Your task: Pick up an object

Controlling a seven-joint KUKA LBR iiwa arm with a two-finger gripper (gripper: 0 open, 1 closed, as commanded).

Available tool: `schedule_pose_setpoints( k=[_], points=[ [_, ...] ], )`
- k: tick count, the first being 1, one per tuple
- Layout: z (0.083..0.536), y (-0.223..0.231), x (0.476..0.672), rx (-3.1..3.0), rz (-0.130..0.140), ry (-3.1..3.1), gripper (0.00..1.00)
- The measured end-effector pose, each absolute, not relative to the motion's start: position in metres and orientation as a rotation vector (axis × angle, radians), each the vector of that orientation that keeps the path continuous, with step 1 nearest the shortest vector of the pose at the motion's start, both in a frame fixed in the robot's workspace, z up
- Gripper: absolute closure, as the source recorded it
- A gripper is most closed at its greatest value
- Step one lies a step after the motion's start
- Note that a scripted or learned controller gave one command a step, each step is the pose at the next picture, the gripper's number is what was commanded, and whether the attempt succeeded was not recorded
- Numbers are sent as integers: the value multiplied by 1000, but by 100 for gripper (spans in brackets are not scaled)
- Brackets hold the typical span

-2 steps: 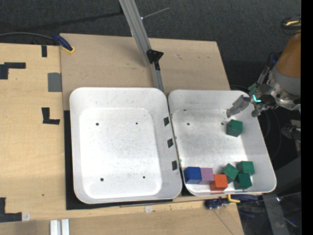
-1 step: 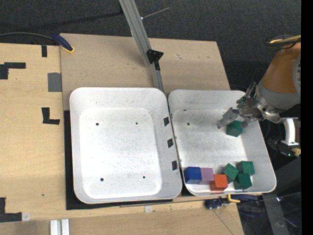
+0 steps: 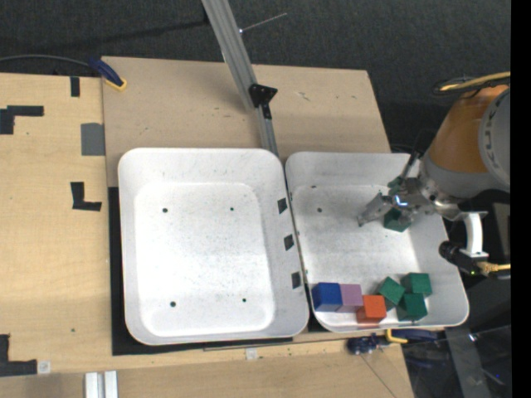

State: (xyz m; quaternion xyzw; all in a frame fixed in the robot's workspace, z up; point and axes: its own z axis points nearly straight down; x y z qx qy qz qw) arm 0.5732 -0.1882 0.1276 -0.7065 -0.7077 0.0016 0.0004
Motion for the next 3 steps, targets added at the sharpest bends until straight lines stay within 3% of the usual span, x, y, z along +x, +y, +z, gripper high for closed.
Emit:
schedule_pose_setpoints(
  k=[1, 2, 3],
  points=[
    [118, -190, 579, -2233, -12, -2237, 0],
    [125, -190, 578, -2232, -10, -2236, 100],
    [175, -197, 586, -2222, -3, -2225, 100]
  ],
)
